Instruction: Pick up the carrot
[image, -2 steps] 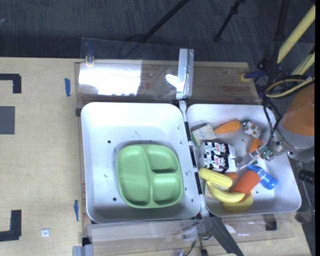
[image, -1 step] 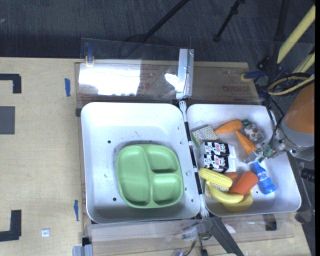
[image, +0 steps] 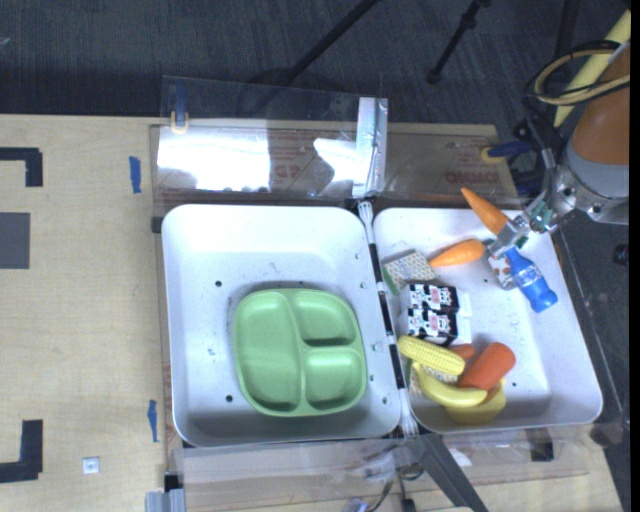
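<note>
An orange carrot (image: 483, 209) slants up and to the left over the back of the right bin (image: 570, 385), its thick end between the fingers of my gripper (image: 514, 232). The gripper is shut on that end and reaches in from the right, below the orange-banded wrist. A second orange, carrot-like piece (image: 455, 254) lies on the bin floor just left of the gripper. A blue bottle (image: 530, 281) lies right under the gripper.
The right bin also holds a grey patterned pad (image: 408, 268), a black-and-white box (image: 432, 310), a corn cob (image: 430, 352), a banana (image: 460, 394) and a red-orange vegetable (image: 488, 365). A green divided plate (image: 298, 350) sits in the left bin (image: 200, 260).
</note>
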